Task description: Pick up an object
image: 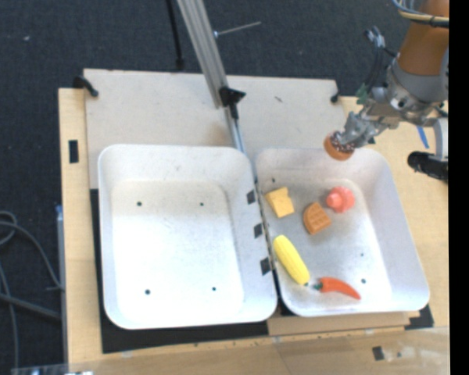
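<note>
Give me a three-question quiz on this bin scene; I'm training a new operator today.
1. True or false: the yellow corn cob lies in the left bin.
2. Which item lies nearest the corn cob: A) pink piece B) red-orange pepper C) cheese wedge?
3. Over which edge of the right bin is the gripper with a small orange object at its tip?

Key: 1 false; 2 B; 3 the far edge.

arm (419, 49): chunky grey casing; fat orange band near the wrist
cables: grey loops up top
jaws: small, dark metal-ish
</note>
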`<act>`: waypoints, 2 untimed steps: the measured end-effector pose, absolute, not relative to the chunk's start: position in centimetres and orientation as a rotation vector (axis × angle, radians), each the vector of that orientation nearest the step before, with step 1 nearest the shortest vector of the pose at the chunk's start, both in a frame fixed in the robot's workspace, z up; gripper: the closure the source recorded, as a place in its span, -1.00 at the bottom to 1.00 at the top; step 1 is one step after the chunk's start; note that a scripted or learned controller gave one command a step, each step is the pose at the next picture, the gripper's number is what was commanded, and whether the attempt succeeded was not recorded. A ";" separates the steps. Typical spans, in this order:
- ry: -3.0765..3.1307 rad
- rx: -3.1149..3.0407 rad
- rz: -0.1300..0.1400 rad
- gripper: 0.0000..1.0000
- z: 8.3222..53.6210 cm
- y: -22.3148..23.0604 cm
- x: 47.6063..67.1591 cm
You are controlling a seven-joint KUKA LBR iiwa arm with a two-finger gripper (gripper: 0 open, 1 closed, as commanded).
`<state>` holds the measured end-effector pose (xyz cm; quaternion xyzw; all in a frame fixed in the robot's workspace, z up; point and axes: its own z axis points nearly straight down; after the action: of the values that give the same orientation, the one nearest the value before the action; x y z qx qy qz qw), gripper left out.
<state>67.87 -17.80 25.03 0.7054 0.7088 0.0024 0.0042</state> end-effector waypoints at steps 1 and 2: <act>2.227 2.210 0.004 1.00 27.6 -17.9 67.9; 2.227 2.214 0.002 1.00 28.0 -12.7 66.2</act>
<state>66.22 -12.72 27.96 0.7050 0.7092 0.0007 0.0006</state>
